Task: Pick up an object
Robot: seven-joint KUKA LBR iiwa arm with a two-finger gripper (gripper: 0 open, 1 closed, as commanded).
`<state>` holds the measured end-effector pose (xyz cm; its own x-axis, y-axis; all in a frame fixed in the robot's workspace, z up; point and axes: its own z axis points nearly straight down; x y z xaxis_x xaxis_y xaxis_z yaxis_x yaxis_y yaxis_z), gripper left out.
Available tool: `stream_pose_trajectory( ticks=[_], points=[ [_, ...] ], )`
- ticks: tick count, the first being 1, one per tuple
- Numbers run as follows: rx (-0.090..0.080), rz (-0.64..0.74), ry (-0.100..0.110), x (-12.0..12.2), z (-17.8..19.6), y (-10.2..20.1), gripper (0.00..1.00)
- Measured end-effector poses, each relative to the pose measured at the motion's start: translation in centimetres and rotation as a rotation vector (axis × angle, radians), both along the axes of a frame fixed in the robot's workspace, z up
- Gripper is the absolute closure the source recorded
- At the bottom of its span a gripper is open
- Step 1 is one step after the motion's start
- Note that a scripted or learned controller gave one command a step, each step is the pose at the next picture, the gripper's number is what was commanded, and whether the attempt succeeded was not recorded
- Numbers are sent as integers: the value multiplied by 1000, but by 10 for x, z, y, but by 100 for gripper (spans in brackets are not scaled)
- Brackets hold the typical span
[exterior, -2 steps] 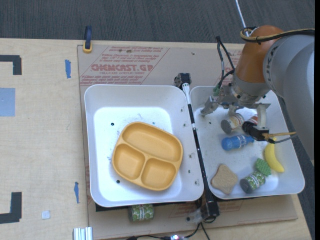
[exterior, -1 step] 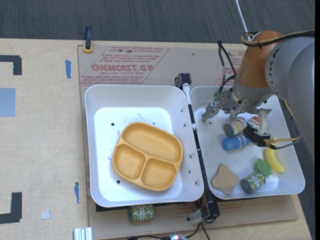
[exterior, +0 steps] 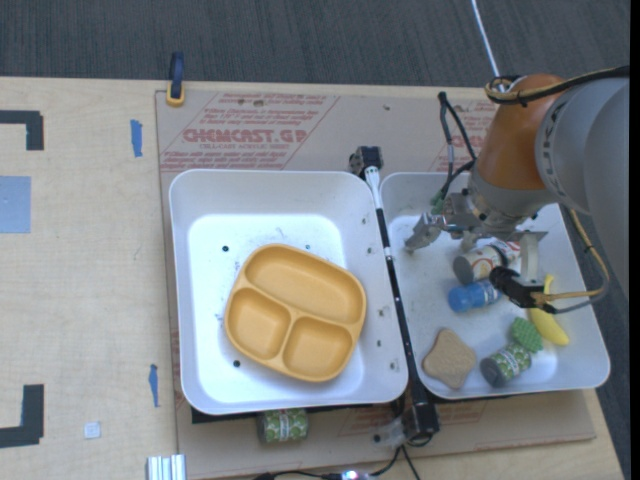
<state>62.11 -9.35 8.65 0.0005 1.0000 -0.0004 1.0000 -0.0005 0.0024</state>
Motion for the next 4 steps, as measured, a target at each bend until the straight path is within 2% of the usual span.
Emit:
stream_pose_trajectory(
  ticks=[2, 3, 4],
  points=[
    [0, 0, -3, -49, 0, 0, 0],
    [0, 0, -4, -107, 0, -9, 0],
    [-2, 0, -8, -117, 1, -1, 0]
  ],
)
